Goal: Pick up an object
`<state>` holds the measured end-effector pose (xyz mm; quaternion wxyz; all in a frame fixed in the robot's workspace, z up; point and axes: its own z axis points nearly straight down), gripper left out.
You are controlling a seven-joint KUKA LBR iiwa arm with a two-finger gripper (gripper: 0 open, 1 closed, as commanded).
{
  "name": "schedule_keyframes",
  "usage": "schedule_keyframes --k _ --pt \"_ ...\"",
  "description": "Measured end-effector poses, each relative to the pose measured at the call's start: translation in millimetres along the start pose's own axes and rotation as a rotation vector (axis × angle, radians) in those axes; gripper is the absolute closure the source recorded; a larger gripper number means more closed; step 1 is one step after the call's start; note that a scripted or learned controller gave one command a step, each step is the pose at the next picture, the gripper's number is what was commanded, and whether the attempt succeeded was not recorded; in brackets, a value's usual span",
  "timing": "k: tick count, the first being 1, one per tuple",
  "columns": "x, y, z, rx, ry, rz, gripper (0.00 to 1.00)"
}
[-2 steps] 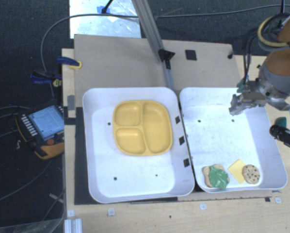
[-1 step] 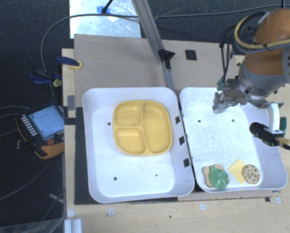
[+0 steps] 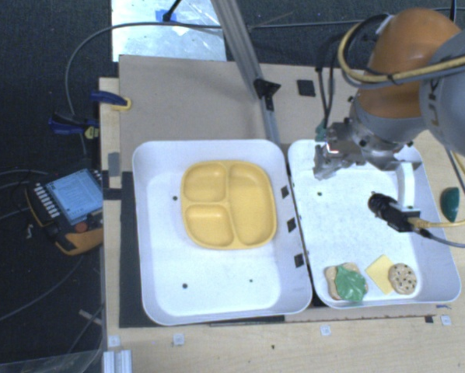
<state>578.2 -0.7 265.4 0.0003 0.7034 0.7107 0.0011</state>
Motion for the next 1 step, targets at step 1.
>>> schedule_keyframes --k 1 --pt "51.5 6.5 -1.6 -0.001 0.001 0.0 1.0"
